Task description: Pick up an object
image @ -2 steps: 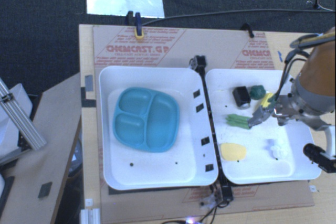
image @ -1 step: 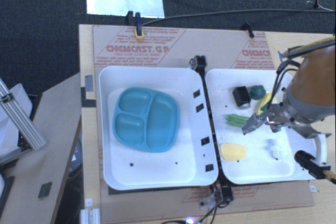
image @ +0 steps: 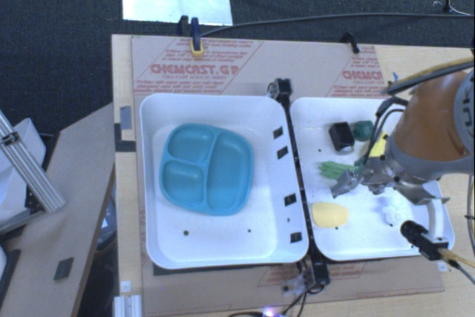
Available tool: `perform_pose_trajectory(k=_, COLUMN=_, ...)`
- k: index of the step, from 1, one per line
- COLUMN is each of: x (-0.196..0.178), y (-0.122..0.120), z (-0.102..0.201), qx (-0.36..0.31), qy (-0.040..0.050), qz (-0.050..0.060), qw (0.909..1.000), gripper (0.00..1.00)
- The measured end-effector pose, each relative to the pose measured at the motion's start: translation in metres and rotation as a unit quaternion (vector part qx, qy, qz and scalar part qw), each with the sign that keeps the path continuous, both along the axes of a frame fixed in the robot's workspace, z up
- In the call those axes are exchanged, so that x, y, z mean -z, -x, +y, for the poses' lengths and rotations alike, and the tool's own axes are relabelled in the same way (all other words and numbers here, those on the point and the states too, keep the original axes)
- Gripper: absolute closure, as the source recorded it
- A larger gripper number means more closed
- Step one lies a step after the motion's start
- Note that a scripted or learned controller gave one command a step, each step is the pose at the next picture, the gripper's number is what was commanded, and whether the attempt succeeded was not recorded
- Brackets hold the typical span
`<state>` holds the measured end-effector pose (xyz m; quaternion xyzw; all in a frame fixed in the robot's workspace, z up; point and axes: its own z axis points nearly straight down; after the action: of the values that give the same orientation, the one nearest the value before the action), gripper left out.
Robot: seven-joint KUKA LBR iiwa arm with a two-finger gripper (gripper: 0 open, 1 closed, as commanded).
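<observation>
Hovering by the right bin's (image: 349, 252) left wall, the gripper (image: 343, 184), grip unclear, could nudge the green thing (image: 332, 169) aside.

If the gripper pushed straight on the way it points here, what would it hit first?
The gripper points toward the view's left, over the right bin. The green object sits right at its tip, so that probably comes first, then the divider between the bins. Its height is unclear; it may pass above.
</observation>
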<state>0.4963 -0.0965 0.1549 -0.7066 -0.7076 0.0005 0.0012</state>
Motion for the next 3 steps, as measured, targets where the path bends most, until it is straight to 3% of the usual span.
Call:
perform_pose_trajectory(k=1, x=0.061, y=0.007, z=-0.001, qx=0.0, qy=0.0, qz=0.0, qw=1.0, gripper=0.0)
perform_pose_trajectory(k=2, x=0.047, y=0.005, z=-0.001, qx=0.0, qy=0.0003, qz=-0.002, qw=1.0, gripper=1.0)
perform_pose_trajectory(k=3, x=-0.013, y=-0.004, z=-0.003, qx=-0.001, qy=0.0013, qz=-0.005, qw=1.0, gripper=1.0)
